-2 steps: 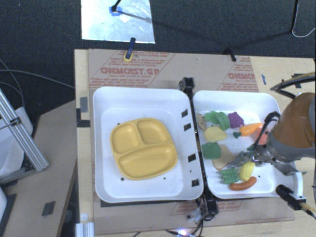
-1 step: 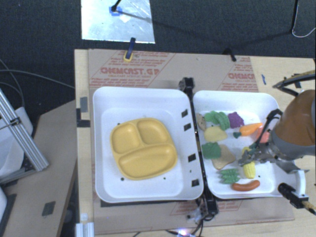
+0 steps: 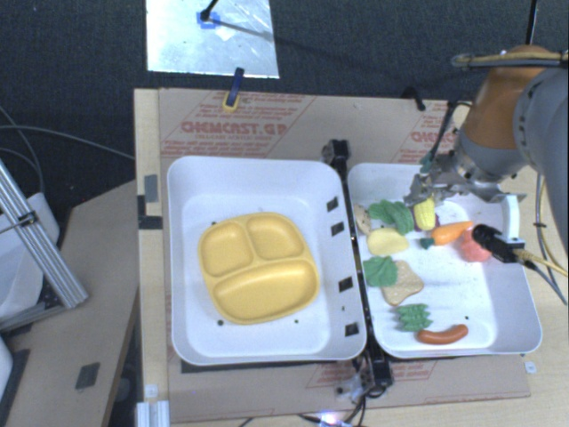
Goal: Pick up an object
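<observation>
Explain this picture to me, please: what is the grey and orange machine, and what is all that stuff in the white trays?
One camera looks down at a slant on a bench. The machine entering from the right is a robot arm; its gripper hangs over the right bin, just above a toy corn cob. That bin holds toy food: an orange carrot, a yellow piece, green leaves, a sausage. The left bin holds a yellow divided plate. I cannot tell whether anything is gripped.
</observation>
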`<action>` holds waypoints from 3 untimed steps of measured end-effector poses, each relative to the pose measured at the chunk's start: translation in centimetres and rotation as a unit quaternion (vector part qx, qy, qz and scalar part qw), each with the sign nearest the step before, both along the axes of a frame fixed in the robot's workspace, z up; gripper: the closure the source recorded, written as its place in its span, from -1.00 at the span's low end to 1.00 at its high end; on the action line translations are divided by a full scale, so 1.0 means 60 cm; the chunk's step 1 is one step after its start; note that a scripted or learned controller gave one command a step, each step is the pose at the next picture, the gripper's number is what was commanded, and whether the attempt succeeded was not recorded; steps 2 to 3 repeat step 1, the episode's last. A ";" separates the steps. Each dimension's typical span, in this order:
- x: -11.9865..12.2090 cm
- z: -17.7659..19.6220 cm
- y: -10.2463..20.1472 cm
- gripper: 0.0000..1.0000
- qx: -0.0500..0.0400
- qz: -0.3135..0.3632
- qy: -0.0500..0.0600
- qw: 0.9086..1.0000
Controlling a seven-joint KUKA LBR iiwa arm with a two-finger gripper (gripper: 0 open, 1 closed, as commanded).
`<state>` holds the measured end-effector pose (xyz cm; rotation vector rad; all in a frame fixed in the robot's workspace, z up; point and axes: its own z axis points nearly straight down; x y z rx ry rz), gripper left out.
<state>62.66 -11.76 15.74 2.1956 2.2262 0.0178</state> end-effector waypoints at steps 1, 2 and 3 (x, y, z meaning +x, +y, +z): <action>-0.015 0.049 0.142 1.00 0.003 -0.001 0.007 1.000; -0.015 0.049 0.142 1.00 0.003 -0.001 0.007 1.000; -0.015 0.049 0.142 1.00 0.003 -0.001 0.007 1.000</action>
